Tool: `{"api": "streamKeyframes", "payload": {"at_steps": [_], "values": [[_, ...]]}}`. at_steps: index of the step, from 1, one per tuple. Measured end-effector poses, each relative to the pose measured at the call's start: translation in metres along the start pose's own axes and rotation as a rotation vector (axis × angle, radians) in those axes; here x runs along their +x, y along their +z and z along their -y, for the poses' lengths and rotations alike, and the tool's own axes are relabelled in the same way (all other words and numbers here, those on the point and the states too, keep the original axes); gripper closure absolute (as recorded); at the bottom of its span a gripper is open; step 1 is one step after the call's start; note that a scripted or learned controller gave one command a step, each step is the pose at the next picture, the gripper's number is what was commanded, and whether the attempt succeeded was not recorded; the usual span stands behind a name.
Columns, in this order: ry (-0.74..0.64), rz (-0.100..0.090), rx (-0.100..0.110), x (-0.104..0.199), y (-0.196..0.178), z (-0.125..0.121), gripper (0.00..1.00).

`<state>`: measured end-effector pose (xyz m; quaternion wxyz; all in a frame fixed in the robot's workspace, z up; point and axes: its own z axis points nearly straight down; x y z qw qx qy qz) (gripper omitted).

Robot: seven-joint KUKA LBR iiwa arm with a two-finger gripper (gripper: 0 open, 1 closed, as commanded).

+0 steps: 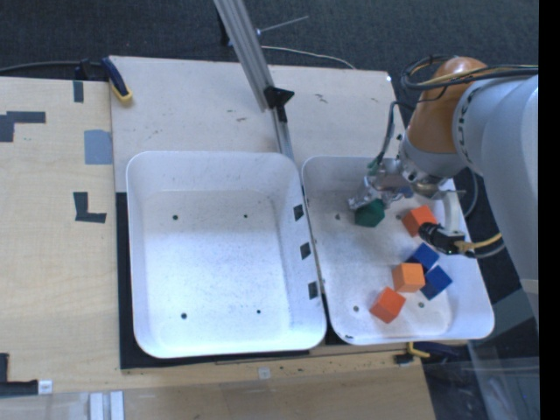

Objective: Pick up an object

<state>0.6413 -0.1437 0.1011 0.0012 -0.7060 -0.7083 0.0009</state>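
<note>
**Arm low over the right bin**

The arm (490, 138) reaches in from the right, wrist bent down into the right bin (337, 234). Its fingers (378, 198) sit at a green block (370, 214) in the bin's upper half; whether they grip it cannot be told. Orange blocks (408, 276) and blue blocks (425, 257) lie toward the bin's lower right. The left bin (140, 234) is beside it on the table (175, 103).
</note>
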Motion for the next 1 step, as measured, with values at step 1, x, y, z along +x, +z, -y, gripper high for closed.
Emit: {"api": "streamKeyframes", "payload": {"at_steps": [1], "values": [[-0.005, -0.002, -0.01, 0.0793, -0.0961, -0.009, 1.0]]}}
